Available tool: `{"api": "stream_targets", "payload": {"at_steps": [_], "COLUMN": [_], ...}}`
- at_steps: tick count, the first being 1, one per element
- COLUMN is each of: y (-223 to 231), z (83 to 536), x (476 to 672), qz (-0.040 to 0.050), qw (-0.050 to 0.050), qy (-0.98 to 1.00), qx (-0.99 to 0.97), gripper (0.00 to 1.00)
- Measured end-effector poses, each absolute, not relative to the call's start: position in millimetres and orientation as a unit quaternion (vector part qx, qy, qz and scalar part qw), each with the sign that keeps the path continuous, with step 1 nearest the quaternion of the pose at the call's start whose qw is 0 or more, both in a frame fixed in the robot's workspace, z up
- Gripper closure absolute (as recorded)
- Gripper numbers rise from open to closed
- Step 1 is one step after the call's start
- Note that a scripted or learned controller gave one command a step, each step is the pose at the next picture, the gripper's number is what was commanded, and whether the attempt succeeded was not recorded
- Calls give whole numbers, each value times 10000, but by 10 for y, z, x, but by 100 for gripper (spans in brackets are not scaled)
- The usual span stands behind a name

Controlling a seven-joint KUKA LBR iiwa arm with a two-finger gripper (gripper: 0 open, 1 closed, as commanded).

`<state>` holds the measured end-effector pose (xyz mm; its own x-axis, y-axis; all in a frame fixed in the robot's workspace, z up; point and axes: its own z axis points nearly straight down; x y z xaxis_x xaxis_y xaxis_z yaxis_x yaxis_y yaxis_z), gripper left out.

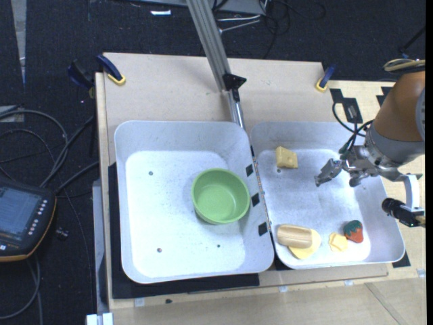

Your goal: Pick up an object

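Observation:
My gripper (342, 176) hangs over the upper right part of the right bin (298, 135), its two fingers spread apart with nothing between them. A yellow block (287, 158) lies to its left, apart from it. Near the bin's front edge rest a tan roll (293, 235) on a yellow piece (306, 250), a small yellow chunk (338, 242) and a red strawberry-like toy (354, 231). A green bowl (219, 196) stands upright in the left bin (155, 147).
A slanted metal pole (211, 39) crosses the back of the bench and ends between the two bins. Blue-and-yellow clamps (110, 70) grip the bench's back corners. Cables and a control pendant (20, 219) lie on the floor at left.

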<state>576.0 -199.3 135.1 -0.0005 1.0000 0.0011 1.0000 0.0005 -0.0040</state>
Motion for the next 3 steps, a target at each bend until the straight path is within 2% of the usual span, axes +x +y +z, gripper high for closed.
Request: {"api": "stream_targets", "payload": {"at_steps": [1,2,3], "y": [-1988,-1992,-2035], "z": [934,1055,1668], "x": [5753,5760,5802], "qz": [8,1,-12], "qw": [14,1,-21], "qy": [-7073,-7073,-7072], "qx": [-7070,-7069,-7070], "gripper": [0,100,100]}}
